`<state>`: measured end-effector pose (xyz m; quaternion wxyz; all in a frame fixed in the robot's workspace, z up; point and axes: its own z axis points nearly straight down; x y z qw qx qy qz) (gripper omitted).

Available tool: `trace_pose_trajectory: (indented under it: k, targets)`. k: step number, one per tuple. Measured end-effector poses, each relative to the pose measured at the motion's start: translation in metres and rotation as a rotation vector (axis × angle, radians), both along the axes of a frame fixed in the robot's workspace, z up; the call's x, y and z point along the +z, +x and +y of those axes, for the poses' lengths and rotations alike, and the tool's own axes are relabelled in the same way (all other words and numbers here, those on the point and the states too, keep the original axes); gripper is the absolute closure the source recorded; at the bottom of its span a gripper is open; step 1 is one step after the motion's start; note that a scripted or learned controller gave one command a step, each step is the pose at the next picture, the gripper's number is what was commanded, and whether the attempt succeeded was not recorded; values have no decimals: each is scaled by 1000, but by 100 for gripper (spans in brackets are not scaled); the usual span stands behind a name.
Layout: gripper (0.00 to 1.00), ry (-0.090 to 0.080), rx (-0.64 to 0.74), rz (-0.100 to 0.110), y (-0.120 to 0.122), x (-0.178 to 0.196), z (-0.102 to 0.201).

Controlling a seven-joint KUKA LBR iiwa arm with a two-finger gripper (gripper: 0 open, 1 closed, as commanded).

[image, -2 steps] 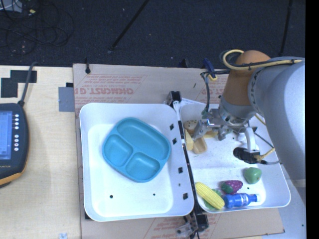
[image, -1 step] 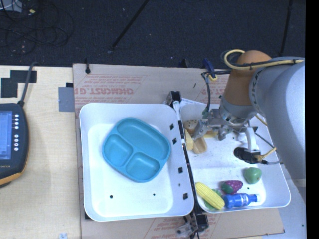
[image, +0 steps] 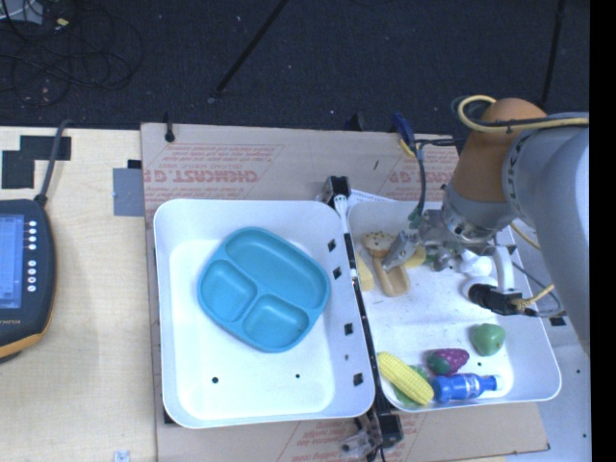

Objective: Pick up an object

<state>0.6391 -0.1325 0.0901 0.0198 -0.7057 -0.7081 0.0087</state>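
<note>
My gripper [image: 416, 243] hangs low over the back left part of the right bin [image: 539, 385]. Just in front of it and to its left lies a tan wooden block [image: 392, 279], with a speckled brown cookie [image: 376, 243] and a yellow piece [image: 365, 273] close by at the divider. Nothing shows as lifted. Along the bin's front edge lie a yellow corn cob [image: 405, 377], a blue bottle [image: 463, 388], a purple bunch of grapes [image: 447, 360] and a green fruit [image: 488, 338].
The left bin [image: 183, 373] holds a blue divided plate [image: 264, 288]. The grey arm with its orange band [image: 491, 157] covers the right bin's back right corner. A black handheld controller [image: 19, 268] lies on the bench at far left.
</note>
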Motion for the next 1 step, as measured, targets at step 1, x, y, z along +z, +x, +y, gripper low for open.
trace_pose_trajectory:
  k: [1]
  targets:
    - [100, 0, 4, 5, 1, 11, 1]
